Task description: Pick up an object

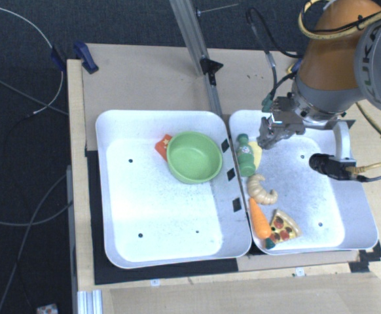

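The green bottle (245, 156) lies along the left wall of the right bin (347, 231), toward its far corner. Just nearer on that wall lie a croissant (261, 188), then a carrot (259, 219) with a pizza slice (284, 226) beside it at the near edge. The gripper (270, 136) hangs over the far left part of this bin, just beside the bottle; whether it is clenched or released cannot be told. The left bin (122, 195) holds a green bowl (194, 156) near its far right corner, touching a red piece (162, 146)
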`<state>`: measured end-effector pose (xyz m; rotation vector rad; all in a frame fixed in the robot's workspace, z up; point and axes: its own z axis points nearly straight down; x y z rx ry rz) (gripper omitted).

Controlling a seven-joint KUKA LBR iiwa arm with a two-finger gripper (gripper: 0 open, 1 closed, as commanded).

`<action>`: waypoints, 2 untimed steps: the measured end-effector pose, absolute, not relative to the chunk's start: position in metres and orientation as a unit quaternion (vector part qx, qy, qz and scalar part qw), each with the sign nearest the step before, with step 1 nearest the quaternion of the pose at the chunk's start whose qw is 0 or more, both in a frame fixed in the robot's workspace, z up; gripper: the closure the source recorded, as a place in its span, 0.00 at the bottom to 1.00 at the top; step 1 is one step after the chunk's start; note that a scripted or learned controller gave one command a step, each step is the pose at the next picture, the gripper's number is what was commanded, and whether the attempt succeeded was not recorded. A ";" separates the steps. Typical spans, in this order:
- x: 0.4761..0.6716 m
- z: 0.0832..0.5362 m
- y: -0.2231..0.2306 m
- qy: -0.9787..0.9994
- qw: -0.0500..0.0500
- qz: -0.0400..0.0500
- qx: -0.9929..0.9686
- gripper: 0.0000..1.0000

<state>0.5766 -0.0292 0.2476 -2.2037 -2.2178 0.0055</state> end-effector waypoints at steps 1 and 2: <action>0.557 0.252 0.030 -0.710 0.008 0.003 -0.705 1.00; 0.529 0.249 0.071 -0.709 0.008 0.005 -0.705 1.00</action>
